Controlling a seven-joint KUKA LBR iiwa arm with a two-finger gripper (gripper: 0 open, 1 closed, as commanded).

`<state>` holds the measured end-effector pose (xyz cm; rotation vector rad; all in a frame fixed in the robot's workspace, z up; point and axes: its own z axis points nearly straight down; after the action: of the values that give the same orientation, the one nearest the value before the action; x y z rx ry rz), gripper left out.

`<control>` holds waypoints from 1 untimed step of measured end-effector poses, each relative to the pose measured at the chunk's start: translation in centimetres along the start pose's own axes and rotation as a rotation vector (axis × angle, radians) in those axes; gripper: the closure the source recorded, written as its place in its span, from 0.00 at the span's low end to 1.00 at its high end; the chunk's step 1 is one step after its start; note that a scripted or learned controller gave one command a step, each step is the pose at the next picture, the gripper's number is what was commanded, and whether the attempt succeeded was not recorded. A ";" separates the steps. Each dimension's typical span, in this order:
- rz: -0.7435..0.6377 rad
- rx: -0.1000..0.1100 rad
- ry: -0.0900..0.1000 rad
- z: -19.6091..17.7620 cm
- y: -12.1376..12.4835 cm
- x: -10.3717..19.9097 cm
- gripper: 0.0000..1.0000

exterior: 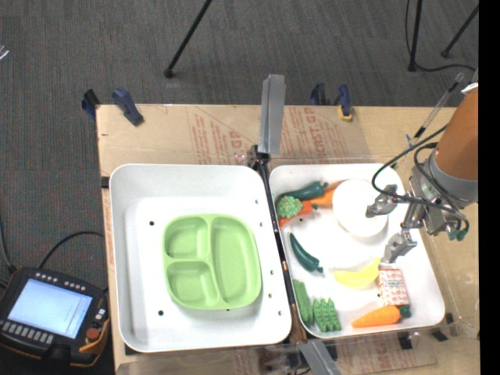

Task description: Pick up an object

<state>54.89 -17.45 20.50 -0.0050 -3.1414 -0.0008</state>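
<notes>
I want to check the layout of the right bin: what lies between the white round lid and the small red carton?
In the camera view, a yellow plastic banana lies between the white round lid and the small red carton.

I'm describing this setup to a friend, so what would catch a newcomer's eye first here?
The bright green divided plate sits alone in the left bin. The right bin is crowded with toy food: a yellow banana, an orange carrot, green vegetables. Over it hangs the claw, open beside a white bowl.

Overhead slanted view of both bins (125, 209)
</notes>
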 end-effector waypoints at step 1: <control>-0.221 -0.001 -0.005 11.8 3.9 7.0 0.00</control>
<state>47.87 -13.51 8.74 0.3419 -3.1283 -0.0029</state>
